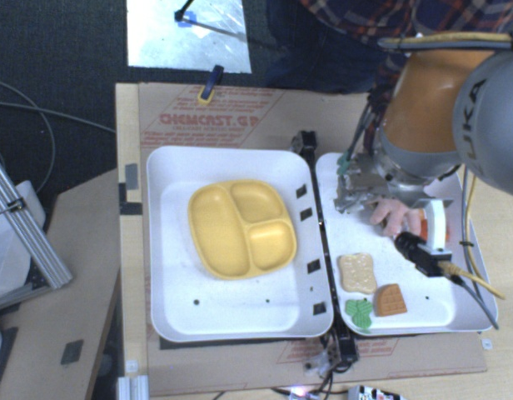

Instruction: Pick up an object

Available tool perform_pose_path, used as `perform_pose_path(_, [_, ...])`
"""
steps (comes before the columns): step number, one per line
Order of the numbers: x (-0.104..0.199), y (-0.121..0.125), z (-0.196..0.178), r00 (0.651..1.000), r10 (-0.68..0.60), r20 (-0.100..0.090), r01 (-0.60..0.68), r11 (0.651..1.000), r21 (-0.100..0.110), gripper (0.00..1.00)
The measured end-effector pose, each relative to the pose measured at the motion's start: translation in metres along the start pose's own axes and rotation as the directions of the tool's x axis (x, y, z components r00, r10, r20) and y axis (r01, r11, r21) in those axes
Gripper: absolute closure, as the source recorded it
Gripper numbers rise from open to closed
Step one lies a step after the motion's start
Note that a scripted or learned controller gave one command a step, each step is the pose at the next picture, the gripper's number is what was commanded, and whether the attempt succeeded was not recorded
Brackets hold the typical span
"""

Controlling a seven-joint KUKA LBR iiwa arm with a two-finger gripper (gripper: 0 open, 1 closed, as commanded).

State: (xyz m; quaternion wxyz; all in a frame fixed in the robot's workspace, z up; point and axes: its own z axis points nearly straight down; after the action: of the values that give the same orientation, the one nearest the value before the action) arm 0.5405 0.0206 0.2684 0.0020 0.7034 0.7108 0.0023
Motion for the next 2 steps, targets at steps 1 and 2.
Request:
perform_pose_path(1, [0.073, -0.030, 0.006, 1.000, 0.000, -0.002, 0.000, 1.000, 0.006, 1.00])
perform_pose_path(2, [0.019, -0.055, 0.087, 1.000, 0.013, 0.000, -0.013, 1.000, 0.011, 1.00])
